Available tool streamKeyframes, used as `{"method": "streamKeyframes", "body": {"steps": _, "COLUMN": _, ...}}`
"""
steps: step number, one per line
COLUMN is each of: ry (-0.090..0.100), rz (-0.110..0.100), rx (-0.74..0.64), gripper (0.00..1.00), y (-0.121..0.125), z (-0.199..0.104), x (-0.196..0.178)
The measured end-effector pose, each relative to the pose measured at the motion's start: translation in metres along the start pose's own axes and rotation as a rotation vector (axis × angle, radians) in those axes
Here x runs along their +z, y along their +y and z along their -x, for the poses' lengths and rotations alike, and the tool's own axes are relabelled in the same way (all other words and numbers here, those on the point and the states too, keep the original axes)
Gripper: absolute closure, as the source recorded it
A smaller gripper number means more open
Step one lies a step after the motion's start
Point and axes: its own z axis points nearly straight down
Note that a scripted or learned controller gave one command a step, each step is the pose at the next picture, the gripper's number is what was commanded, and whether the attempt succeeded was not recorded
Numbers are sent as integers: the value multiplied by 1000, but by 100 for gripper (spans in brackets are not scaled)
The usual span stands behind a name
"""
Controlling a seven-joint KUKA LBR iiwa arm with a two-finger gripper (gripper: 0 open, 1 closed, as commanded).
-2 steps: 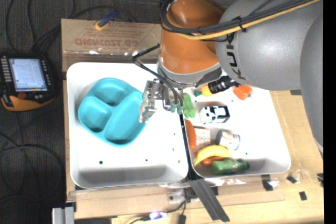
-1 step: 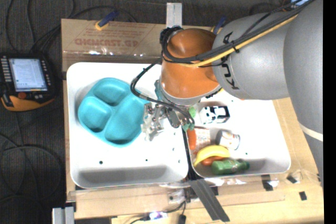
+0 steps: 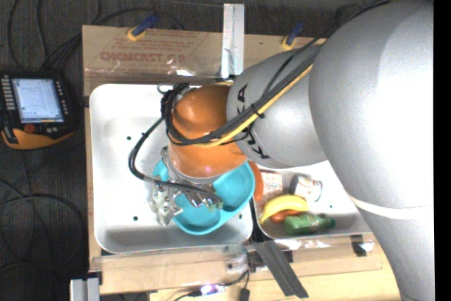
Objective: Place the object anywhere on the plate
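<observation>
My gripper (image 3: 182, 204) hangs low over the left bin (image 3: 116, 151), at the near left edge of the blue plate (image 3: 236, 187). My orange wrist covers most of that plate. From this angle I cannot tell whether the gripper is wide or narrow, or whether it holds anything.

The task does not say which object is meant. The likely ones lie in the right bin (image 3: 338, 211), just right of the plate: a yellow banana (image 3: 283, 204), a green piece (image 3: 310, 223) touching its near side, a small white item (image 3: 308, 187) beyond it, and something orange-red (image 3: 258, 183) against the dividing wall.

I judge the banana to be light, and probably smooth and curved, so it could roll out of a pinch near the tips. I would take it across its thick middle. The green piece looks small, long and light, best gripped across its narrow width.

These things are crowded together, so closing on one may nudge its neighbours. The wall between the bins must be cleared on the way over. A black cable (image 3: 144, 144) loops from my wrist across the left bin and could drag. A handheld controller (image 3: 35, 106) lies on the floor well to the left, out of the way.
</observation>
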Motion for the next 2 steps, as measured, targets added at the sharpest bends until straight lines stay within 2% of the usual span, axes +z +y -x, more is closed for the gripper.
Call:
{"method": "streamKeyframes", "body": {"steps": 1, "ry": 15, "rz": -4, "rx": 351, "gripper": 100, "y": -91, "z": -33, "x": -92}}
{"method": "streamKeyframes", "body": {"steps": 2, "ry": 11, "rz": -3, "rx": 401, "gripper": 100, "y": -17, "z": 0, "x": -195}}
